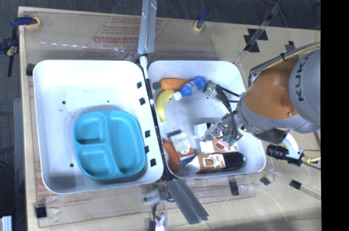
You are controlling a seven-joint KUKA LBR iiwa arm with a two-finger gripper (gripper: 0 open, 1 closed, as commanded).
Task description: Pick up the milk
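A small white milk carton [211, 146] with red print lies in the right bin [236, 76], near its front wall. My gripper [222, 132] hangs just above the carton's far edge, at the end of the grey arm with its orange band [270, 95] reaching in from the right. The gripper's tip overlaps the carton's top, and I cannot make out whether it touches the carton.
The right bin also holds a brown bottle [219, 162], a red-and-white carton [180, 146], an orange item [170, 157], a banana [163, 102], a blue-capped bottle [191, 86] and an orange carrot-like piece [172, 83]. A blue divided tray [109, 143] lies in the left bin [49, 88].
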